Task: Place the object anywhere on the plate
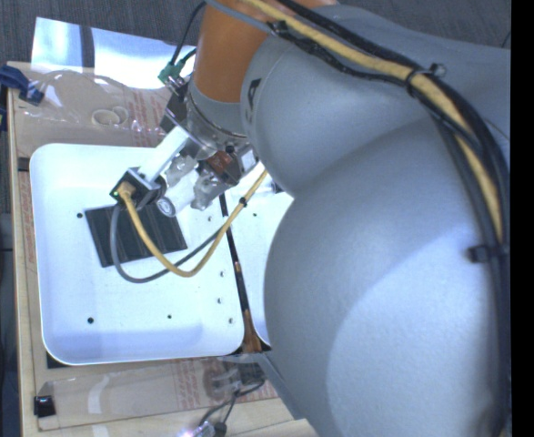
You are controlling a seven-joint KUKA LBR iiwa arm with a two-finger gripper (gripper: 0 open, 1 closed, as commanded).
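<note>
Since the dark flat slab (132,239) lies low in the left bin (66,289) toward nine o'clock, likely as the plate, we judge the pincer (171,194) hangs at its one o'clock corner to reach it; open or closed, we cannot tell.

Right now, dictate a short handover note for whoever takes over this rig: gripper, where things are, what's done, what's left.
The gripper hangs low over the upper right of the left shallow white bin; a hold cannot be confirmed.
A dark flat rectangular slab lies in that bin, just beneath the gripper.
The grey arm covers the right bin.
Done: no placement visible.
Left: get the object onto the plate.
</note>
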